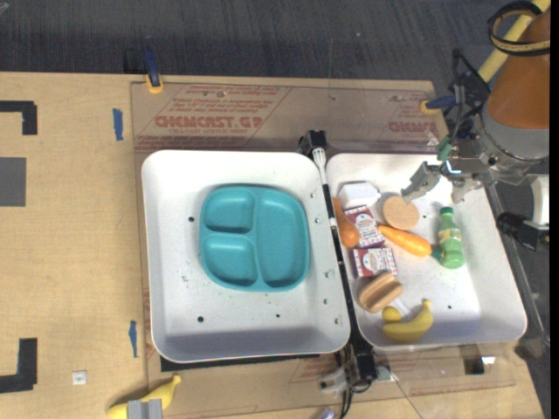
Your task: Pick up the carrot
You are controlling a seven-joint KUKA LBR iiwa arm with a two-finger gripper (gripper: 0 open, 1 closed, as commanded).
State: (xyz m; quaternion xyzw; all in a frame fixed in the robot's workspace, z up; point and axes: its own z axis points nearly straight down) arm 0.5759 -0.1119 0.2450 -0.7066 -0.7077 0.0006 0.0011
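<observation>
Our claw (434, 177) hangs over the top of the right bin (498, 308). Its two fingers look spread apart, with nothing between them. The carrot (407, 241) lies just below, in the middle of that bin, beside a tan disc (401, 210) and a green bottle (450, 237). We think we are lining up to reach down.

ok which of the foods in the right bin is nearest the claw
The round tan cookie, just below-left of the claw. The carrot, green bottle, hot dog and banana all lie farther down.
</observation>
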